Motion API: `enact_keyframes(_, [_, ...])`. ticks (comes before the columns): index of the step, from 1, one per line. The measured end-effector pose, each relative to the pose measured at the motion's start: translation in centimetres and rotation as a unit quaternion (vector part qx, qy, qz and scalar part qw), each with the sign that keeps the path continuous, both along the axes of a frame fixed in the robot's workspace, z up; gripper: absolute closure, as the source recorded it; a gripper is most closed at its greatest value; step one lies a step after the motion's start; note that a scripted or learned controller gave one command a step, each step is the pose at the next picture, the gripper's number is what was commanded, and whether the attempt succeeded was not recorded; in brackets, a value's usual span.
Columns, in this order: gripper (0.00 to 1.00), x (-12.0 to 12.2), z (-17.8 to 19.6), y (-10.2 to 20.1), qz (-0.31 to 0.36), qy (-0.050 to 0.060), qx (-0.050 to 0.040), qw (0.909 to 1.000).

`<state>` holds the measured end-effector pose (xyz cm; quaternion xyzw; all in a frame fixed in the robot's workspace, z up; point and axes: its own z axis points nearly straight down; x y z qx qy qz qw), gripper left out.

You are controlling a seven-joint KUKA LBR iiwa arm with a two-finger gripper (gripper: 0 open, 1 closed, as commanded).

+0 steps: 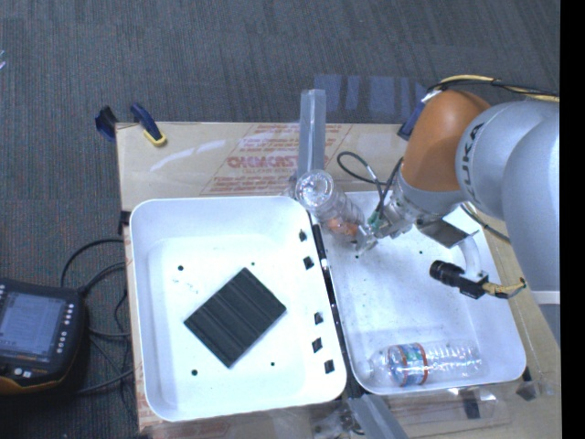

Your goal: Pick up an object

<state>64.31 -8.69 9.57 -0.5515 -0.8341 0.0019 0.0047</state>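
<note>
A clear plastic cup (pixel 327 199) with something orange inside lies on its side in the back left corner of the right bin (pixel 507 323). My gripper (pixel 366 234) is low in that corner, right beside the cup's orange end, touching or nearly touching it. A clear plastic bottle (pixel 425 361) with a coloured label lies on its side near the right bin's front edge, well away from the gripper. A black ribbed square pad (pixel 236 315) lies flat in the middle of the left bin (pixel 151 245).
A tall clear tube (pixel 313 135) stands upright behind the bins' shared wall. A black cylinder on a cable (pixel 457 278) hangs off the arm over the right bin. Blue clamps (pixel 128 122) sit at the bench's back left corner. A teach pendant (pixel 32 337) lies on the floor to the left.
</note>
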Motion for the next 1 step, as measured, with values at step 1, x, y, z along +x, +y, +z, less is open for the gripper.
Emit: enact_keyframes(1, [1.00, 0.10, 9.11, 7.79, -0.084, -0.004, -0.0016, 0.9964])
